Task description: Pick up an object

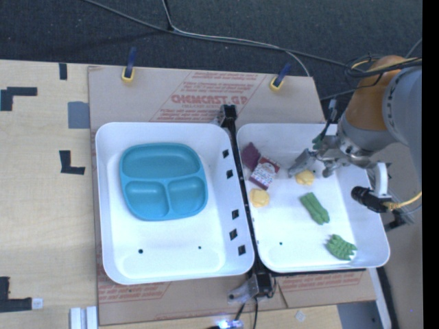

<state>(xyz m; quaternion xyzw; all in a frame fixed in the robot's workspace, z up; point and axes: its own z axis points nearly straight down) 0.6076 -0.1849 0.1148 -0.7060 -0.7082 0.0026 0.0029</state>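
The arm [405, 108] is a thick, rounded grey tube with a broad orange band [367, 105] above the wrist. Below the band sits a grey metal gripper [317, 162] with slim, angular parts. A black cylinder [367, 199] juts out on its near side, and thin dark and yellow cables [405, 201] loop beside it

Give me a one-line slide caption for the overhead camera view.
KUKA gripper poised over a small yellow piece in the right bin; blue divided plate in the left bin.
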